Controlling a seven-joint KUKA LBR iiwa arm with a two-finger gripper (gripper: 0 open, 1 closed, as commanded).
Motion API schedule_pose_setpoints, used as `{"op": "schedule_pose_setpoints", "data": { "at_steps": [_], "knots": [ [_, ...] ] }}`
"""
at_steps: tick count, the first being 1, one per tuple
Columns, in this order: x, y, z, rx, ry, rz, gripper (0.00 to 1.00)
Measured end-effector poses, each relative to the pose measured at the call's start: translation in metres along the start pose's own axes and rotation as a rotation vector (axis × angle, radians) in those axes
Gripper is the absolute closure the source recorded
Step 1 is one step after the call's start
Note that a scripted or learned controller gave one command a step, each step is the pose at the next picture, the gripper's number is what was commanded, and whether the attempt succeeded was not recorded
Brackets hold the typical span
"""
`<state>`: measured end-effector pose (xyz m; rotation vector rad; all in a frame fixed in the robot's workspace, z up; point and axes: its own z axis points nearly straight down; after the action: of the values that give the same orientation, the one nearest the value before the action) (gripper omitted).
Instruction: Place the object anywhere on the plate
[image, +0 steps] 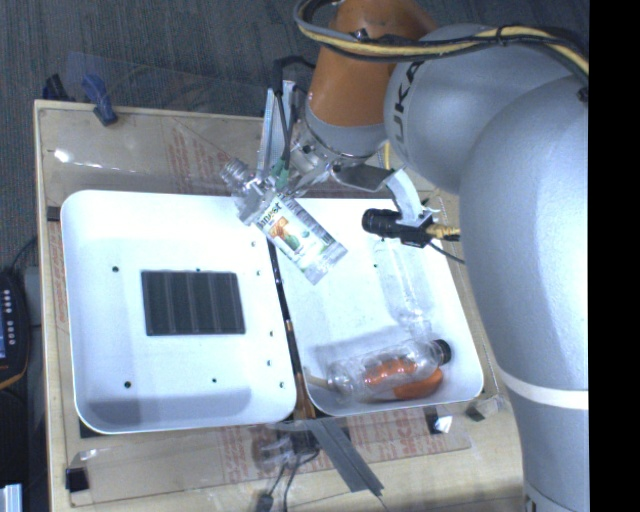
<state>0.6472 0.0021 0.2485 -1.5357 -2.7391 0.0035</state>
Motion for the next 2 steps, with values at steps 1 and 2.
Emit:
{"op": "schedule_pose_setpoints", "data": {
  "at_steps": [1, 2],
  "knots": [
    [0.049, -0.028, -0.109, -0.002, -0.002, -0.134, 1.00],
    [0.060, -0.039, -0.122, -0.001, 0.000, -0.223, 1.00]
  ]
}}
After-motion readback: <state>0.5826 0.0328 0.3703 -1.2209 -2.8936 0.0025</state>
